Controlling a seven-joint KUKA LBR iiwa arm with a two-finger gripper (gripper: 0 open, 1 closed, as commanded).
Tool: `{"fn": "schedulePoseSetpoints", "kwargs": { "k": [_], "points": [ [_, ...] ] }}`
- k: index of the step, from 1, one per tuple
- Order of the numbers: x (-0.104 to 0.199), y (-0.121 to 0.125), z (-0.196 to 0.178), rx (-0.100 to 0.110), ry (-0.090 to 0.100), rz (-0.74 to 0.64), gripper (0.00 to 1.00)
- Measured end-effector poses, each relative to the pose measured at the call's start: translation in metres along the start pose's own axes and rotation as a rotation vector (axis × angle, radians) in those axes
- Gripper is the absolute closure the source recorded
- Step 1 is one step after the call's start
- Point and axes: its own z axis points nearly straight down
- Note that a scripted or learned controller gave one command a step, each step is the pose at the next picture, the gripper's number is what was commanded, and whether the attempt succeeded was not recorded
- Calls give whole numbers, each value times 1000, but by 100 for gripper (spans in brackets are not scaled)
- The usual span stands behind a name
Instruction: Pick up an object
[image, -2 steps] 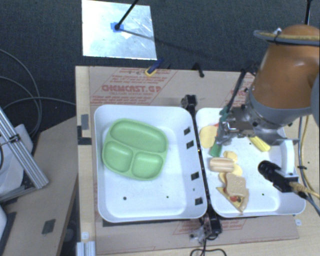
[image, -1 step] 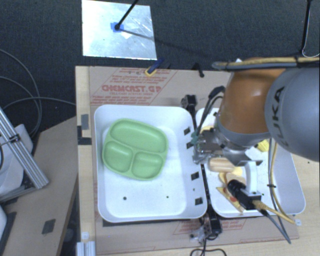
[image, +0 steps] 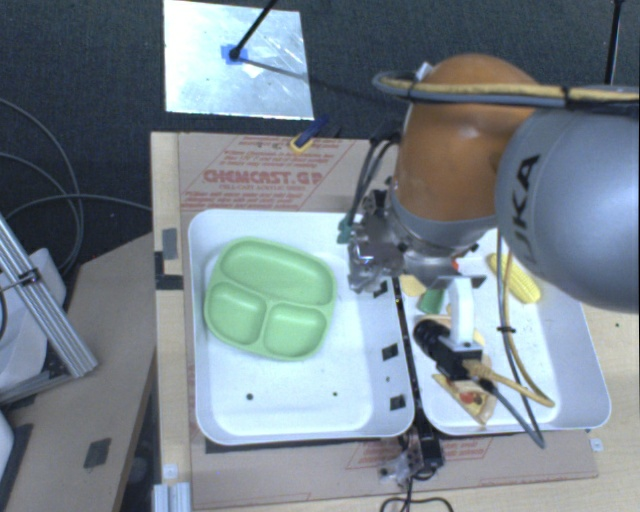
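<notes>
Note for you: red print "CHEMCAST GP" reads on the cardboard sheet (image: 262, 178), along its far edge behind the left bin (image: 290, 395). Smaller red lines around it are illegible. Dark letters "KA" read on the arm (image: 580, 210), on its grey housing.

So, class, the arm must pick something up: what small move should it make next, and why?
Probably a short shift toward the view's left, bringing the gripper over the near rim of the green plate. The gripper hangs by the right wall of the left bin, beside the plate and not over it. That rim looks like the closest graspable edge.
</notes>
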Motion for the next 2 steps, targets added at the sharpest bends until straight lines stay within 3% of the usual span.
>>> {"fn": "schedulePoseSetpoints", "kwargs": {
  "k": [1,2],
  "points": [
    [16,22,202,18,-5,8,100],
    [5,-16,222,-20,2,10,100]
  ]
}}
